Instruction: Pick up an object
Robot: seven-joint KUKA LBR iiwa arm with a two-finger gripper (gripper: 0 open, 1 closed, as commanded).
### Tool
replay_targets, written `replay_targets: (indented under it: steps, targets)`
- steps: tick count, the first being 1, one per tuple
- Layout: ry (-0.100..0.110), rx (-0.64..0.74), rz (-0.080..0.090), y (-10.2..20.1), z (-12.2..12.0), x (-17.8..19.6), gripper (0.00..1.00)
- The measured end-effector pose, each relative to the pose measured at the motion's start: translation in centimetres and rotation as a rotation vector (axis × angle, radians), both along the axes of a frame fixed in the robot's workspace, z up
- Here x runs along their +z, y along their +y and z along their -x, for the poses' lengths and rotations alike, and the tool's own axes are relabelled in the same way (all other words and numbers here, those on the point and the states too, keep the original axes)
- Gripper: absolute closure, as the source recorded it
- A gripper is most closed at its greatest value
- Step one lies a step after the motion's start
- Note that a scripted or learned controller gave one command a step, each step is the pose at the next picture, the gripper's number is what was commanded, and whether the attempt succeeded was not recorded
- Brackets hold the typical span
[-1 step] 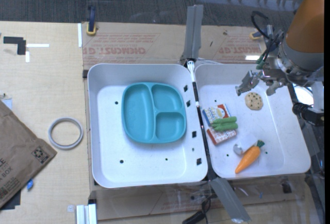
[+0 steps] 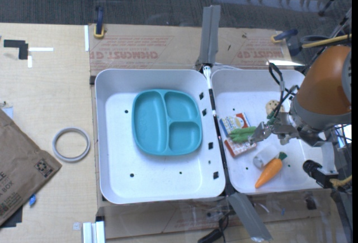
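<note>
My gripper (image 2: 260,133): in right bin (image 2: 246,183), over green pod (image 2: 241,134) and packet (image 2: 235,134); opening cannot tell. Carrot (image 2: 268,171) toward front edge. Descend centred on pod, close squarely.

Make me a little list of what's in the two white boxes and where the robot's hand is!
left bin: a teal divided plate, lying flat
right bin: a toy carrot, a green pea pod, a small red and white packet, a little cookie
pea pod: lies across the packet
carrot: near the front edge, apart from the packet
end effector: low over the right bin, at the pea pod's right end
outside the bins: a tape ring on the bench, left
</note>
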State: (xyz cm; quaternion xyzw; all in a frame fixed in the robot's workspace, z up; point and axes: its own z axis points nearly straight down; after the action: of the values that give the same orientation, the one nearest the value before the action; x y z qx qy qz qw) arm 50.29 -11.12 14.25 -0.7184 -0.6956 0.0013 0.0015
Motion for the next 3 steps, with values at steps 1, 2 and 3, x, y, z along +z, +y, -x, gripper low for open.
replay_targets:
  steps: [1, 2, 3]
  targets:
    - [-0.017, 0.083, 0.003, -2.2, -6.8, -4.5, 0.00]
    - [-0.004, -0.022, 0.002, 1.0, -10.1, 4.0, 0.00]
    - [-0.010, -0.167, 0.001, -0.1, -8.4, -4.6, 0.00]
